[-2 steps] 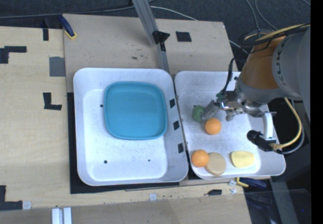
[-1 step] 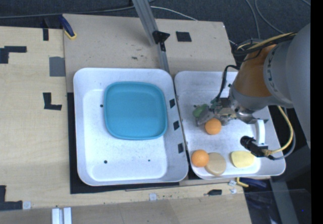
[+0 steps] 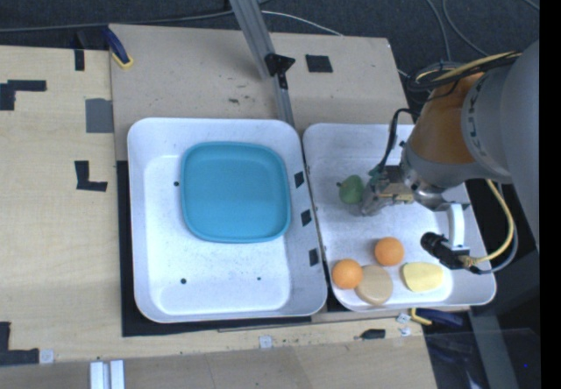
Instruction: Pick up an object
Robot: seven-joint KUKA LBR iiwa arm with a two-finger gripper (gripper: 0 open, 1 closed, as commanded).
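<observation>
My gripper (image 3: 372, 197) is low in the right bin (image 3: 329, 151), reaching in from the right. A small green object (image 3: 351, 190) lies just to the left of its tip, touching or nearly touching it. Along the bin's front edge sit two orange balls (image 3: 347, 273) (image 3: 388, 251), a beige round piece (image 3: 376, 286) and a yellow piece (image 3: 422, 276). The arm's grey body and orange band (image 3: 443, 129) cover the bin's right side.
The left bin (image 3: 149, 203) holds a square blue plate (image 3: 235, 191). A metal pole (image 3: 254, 19) slants down from the top to the gap between the bins. Cables run along the right bin's far side.
</observation>
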